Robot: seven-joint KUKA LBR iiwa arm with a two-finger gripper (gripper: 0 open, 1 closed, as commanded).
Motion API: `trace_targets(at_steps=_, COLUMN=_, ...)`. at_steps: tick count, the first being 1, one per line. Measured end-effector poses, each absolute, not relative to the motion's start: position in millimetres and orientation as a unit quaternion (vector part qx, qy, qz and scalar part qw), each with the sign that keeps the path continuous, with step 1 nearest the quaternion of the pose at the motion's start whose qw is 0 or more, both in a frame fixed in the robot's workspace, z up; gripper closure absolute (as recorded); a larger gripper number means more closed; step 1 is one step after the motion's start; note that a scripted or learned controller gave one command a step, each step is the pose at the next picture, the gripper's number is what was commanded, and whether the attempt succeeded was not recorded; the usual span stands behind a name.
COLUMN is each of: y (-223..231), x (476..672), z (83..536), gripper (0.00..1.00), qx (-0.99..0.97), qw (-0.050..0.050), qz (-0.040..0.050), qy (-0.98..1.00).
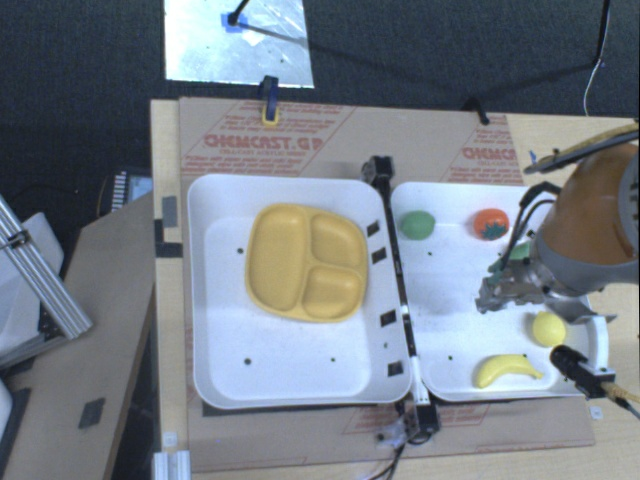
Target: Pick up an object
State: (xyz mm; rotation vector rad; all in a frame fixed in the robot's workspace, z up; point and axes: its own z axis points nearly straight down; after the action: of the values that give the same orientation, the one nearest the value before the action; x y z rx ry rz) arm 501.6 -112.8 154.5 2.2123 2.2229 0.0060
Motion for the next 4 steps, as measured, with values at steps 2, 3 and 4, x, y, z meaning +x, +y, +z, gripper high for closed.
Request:
trace_targets(at_steps=2, y=-110, x=498.7, z=264, gripper=1.0, qx=0.705, qw=0.004, qz=0.0027, qy=0.709)
trace_targets(at_steps=3, y=-62, x=523.0, z=248, gripper=1.0, qx=0.704, qw=0.001, qz=0.001, qy=0.71)
trace_targets(at_steps=4, y=-21, x=543.0, z=237, gripper=1.0, qx=0.704, qw=0.001, qz=0.0012, qy=0.71)
